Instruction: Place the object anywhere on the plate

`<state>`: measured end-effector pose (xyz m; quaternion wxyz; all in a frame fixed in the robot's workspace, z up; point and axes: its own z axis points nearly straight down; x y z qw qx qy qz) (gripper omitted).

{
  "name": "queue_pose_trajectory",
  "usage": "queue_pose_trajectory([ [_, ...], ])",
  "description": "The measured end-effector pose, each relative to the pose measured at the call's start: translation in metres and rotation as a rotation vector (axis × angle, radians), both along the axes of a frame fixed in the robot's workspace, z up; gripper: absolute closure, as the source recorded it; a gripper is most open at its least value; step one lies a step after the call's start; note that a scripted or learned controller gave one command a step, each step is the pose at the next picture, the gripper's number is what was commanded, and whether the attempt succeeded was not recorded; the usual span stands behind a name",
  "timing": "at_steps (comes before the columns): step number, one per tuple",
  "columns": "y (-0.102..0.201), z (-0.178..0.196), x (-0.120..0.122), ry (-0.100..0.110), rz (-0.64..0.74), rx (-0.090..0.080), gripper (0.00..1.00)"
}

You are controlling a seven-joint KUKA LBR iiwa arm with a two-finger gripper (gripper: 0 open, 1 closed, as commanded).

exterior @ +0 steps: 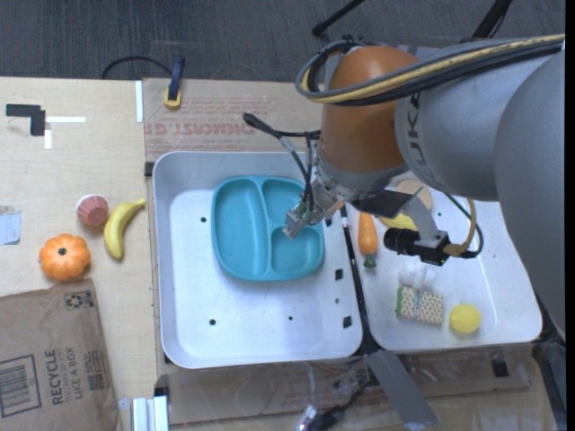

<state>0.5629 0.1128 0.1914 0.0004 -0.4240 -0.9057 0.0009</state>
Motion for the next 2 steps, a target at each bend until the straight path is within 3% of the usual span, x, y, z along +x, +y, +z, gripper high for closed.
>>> queue_pose_trajectory([
  [1, 0.002, -0.031, 0.026, 0.0, -0.037, 0.0, 1.0],
  [2, -0.015, -0.045, 0.013, 0.001, -0.011, 0.0, 1.0],
])
